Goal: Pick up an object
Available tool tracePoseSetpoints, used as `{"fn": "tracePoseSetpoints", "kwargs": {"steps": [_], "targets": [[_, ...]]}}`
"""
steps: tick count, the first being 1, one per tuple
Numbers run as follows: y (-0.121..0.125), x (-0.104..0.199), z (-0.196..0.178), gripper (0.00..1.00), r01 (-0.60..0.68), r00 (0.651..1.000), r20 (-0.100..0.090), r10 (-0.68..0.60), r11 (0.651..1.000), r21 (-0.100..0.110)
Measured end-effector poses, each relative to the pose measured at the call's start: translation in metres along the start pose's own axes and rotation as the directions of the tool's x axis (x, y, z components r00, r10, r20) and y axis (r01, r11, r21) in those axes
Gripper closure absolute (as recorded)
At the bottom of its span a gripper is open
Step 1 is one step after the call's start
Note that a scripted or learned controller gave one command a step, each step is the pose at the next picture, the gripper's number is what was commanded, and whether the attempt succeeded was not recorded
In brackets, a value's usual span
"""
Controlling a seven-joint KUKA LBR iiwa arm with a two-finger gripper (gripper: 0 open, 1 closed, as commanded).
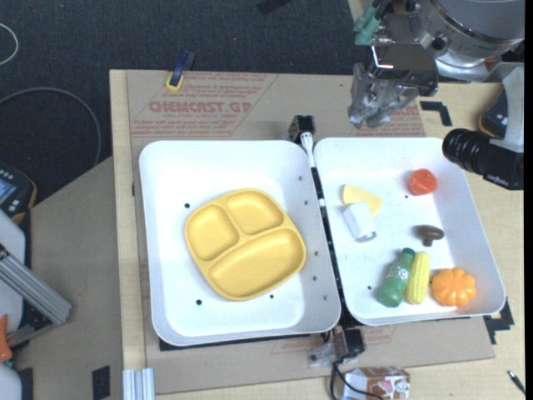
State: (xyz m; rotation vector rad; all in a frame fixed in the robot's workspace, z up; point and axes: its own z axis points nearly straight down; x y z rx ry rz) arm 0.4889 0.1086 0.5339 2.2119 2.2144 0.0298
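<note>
Nearest the camera, in the right bin, an orange toy pumpkin sits by the front corner, with a yellow corn cob just beside it on the left and a green bottle-shaped piece touching the corn's other side. Farther back in that bin lie a small brown mushroom, a white cylinder touching a yellow wedge near the bin's left wall, and a red tomato toward the back right, well apart from the rest. None of these objects is lifted; all rest on the bin floor. Beside it, the left bin holds one thing, a yellow divided plate with three compartments, lying flat near the middle. Both bins stand side by side on a cardboard sheet that covers the table, with a small blue-and-yellow clip at the sheet's back edge. Above the back rim of the right bin hangs the tool, carrying nothing; its metal fingers point down and appear close together, though I cannot tell for certain how far apart they stand
</note>
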Motion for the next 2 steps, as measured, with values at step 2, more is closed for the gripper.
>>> {"fn": "tracePoseSetpoints", "kwargs": {"steps": [2], "targets": [[-0.011, 0.058, 0.083, 1.0, 0.002, 1.0, 0.005, -0.002, 1.0, 0.018]]}}
